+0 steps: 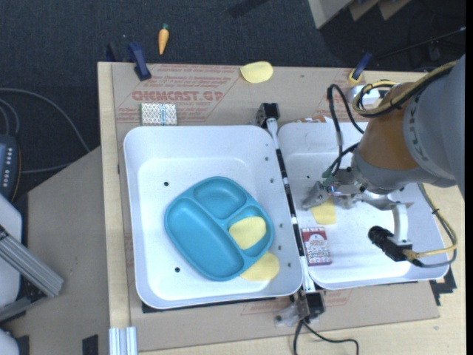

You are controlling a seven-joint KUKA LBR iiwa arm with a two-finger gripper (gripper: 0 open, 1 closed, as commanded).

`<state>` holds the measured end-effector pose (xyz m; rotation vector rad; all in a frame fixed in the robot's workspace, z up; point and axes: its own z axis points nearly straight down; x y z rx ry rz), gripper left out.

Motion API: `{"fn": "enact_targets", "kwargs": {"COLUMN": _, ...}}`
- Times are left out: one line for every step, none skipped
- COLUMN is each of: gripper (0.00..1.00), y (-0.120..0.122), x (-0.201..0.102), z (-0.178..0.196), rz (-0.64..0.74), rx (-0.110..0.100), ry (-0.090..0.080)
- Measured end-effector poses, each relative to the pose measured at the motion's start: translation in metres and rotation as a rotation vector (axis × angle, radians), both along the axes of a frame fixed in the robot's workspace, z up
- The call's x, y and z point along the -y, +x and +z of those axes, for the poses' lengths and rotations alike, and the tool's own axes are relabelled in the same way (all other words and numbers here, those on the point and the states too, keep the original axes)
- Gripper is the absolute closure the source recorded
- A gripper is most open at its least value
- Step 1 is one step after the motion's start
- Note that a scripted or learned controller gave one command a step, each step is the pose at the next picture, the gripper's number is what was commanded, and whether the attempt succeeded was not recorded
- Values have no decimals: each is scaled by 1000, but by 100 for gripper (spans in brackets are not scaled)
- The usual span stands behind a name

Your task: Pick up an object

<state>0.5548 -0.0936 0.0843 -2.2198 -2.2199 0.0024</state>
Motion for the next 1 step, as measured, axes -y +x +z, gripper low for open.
{"fn": "enact_targets", "kwargs": {"gripper": 0, "y": -7, "x": 2, "z": 0, "rz": 0, "rx": 0, "ry": 0}}
